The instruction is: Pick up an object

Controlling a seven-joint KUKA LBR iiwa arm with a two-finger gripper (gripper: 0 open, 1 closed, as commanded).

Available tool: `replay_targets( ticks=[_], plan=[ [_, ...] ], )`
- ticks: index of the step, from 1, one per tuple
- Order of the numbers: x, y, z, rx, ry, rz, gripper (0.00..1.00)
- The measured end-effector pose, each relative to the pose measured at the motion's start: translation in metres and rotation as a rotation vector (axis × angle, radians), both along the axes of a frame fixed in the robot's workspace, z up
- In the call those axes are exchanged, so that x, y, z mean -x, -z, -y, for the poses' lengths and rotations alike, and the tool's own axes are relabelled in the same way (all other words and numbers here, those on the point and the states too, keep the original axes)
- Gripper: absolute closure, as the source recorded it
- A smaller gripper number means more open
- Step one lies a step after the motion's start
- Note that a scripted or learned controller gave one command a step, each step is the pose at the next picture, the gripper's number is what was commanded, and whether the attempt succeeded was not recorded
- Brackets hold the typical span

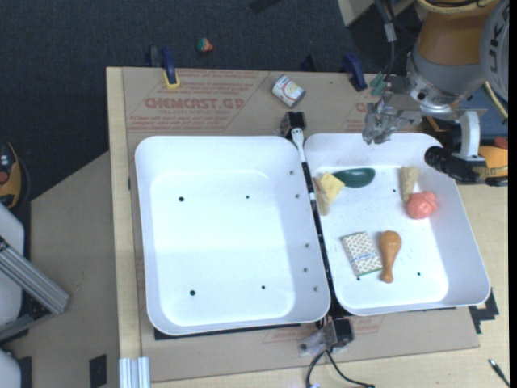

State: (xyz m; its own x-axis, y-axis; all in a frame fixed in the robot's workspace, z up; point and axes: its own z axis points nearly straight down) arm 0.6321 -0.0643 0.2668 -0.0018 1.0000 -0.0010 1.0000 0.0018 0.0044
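1. six items in the right bin (464, 241), none in the gripper (378, 133). the gripper hangs over the bin's back edge, near its back-left corner. can't tell how the gripper is set; too small and dark against the rim.
2. candidates: green piece (354, 177) near the back edge, closest to the gripper; yellow wedge (329, 189) tight against the left wall; tan block (409, 181) and pink lump (422, 204) toward the right side, touching each other; patterned box (361, 253) and drumstick (389, 254) near the front edge, side by side.
3. my pick: the green piece. shortest move, and free space on its right and front.
4. risk: its left end sits just beside the yellow wedge. straddle the short axis near its right end so neither finger lands on the wedge.
5. avoid the wedge as a target; wall and divider leave no room for a finger on that side.
6. pink lump looks rounded, likely to squirt out, and the tan block blocks one side.
7. fallback: the drumstick, gripped across its narrow shaft, away from the box.
8. descend straight, close, lift clear of the rim, then check something is actually between the fingers.
9. left bin (153, 217) isn't needed for this step.
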Motion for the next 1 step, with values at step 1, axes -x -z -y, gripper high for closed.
replay_targets(
  ticks=[1],
  plan=[
    [-0.0005,-0.0103,-0.0002,0.001,-0.001,0.003,1.00]
  ],
)
